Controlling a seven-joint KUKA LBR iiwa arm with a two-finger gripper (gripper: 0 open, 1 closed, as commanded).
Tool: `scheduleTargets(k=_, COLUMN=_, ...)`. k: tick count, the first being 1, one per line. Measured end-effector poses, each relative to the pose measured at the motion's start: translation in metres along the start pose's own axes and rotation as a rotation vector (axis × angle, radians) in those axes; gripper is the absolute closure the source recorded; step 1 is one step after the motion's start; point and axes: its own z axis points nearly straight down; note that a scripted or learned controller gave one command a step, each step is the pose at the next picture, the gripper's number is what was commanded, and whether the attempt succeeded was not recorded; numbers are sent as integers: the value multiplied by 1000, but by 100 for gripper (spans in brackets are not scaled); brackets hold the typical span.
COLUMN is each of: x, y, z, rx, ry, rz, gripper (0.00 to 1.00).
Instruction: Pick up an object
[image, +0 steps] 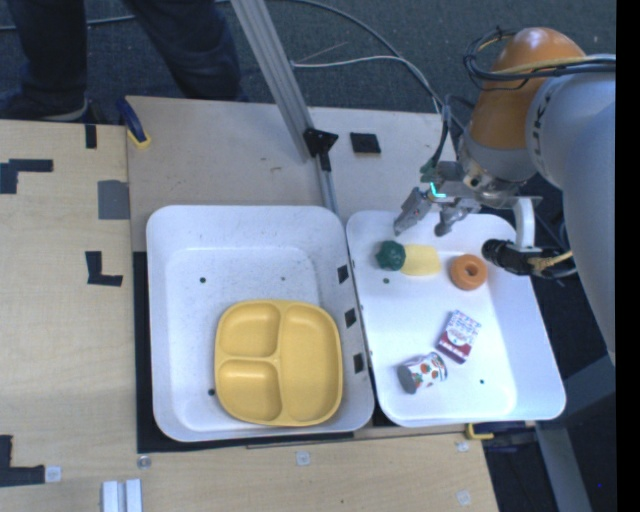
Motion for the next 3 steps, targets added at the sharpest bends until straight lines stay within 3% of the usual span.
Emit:
scheduleTargets(k=1, x=0, y=1, z=-2, rx=-5, ry=-1, rz=-1, gripper=0)
scheduleTargets(k=2, x=-2, y=6, z=60, rx=0, ry=-2, rz=-1, gripper=0)
scheduleTargets(k=3, x=-2, y=7, z=110, rx=-8, ry=-5, rz=-1, gripper=0)
